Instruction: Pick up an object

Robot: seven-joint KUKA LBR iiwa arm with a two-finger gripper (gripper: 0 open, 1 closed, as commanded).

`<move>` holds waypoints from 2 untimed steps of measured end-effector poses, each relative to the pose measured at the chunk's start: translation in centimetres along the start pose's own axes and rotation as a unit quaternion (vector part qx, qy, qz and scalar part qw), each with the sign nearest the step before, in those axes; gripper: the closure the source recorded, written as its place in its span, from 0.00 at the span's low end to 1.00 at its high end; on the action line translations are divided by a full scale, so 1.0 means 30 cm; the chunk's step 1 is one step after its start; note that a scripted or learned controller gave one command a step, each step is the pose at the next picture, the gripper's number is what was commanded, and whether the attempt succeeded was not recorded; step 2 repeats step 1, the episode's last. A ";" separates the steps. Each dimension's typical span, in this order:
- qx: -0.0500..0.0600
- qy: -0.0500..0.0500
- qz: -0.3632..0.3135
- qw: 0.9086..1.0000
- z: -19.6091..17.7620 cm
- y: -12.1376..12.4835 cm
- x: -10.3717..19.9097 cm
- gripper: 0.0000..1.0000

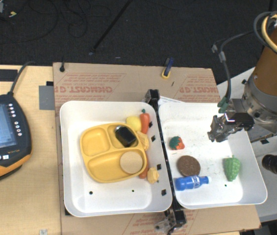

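My gripper [217,133] hangs over the right bin [204,109], near its right side, with nothing visible between its fingers. Below it in that bin lie a green leafy toy [232,168], a brown round disc [189,165], a blue bottle [191,182] and a small red and green strawberry [177,142]. The strawberry is to the gripper's left, the green toy below and slightly right of it.
The left bin [77,190] holds a yellow divided plate [96,143] bearing a black object [126,135] and a tan disc [132,162]. An orange carrot [144,122] and yellow pieces [152,175] lie by the divider. A teach pendant [1,136] sits far left.
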State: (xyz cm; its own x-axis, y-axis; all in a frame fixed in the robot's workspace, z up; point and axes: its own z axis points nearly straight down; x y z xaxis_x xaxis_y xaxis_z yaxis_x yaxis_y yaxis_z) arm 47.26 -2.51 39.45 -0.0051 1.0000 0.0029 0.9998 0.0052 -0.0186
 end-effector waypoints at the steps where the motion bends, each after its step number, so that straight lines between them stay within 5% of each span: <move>1: -0.010 -0.001 -0.001 1.000 -0.179 0.009 0.231 1.00; 2: -0.010 -0.001 -0.001 1.000 -0.179 0.009 0.231 1.00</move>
